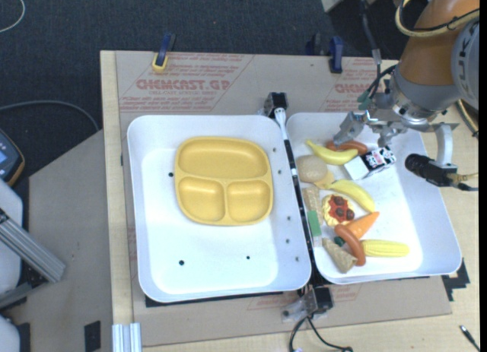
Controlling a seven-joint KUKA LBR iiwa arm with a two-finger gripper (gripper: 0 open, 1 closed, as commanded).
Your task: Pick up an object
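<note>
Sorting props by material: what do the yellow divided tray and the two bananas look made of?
Yellow divided tray: likely molded plastic, matte with a soft sheen and rounded compartment edges. Bananas: seemingly toy plastic, uniform bright yellow and smooth, though rubber or foam can't be ruled out.

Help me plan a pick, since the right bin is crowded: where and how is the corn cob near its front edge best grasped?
Grip the corn cob across its middle, coming straight down from above. It lies flat and long, pointing left to right, so fingers closing across its narrow width should fit. Its right end has bare right bin floor around it; the carrot and other food crowd its left end, so favour the middle-right.
</note>
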